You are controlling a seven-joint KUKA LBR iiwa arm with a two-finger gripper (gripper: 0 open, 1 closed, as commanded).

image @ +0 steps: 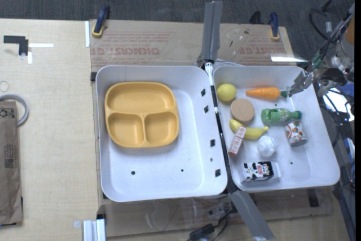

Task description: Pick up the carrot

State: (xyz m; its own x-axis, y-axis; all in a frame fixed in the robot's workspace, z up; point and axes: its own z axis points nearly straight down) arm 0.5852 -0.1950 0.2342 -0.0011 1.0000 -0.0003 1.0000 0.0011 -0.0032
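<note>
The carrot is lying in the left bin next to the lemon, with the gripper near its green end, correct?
Not quite. The camera view shows the carrot in the right bin, not the left one. The rest holds: it lies next to the lemon, and the gripper is near its green end.

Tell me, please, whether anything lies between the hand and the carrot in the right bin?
Nothing visible does. The hand sits at the carrot's green-topped end, near the right bin's far right corner. The lemon lies beyond the carrot's other end, and the green bottle lies nearer the camera.
</note>
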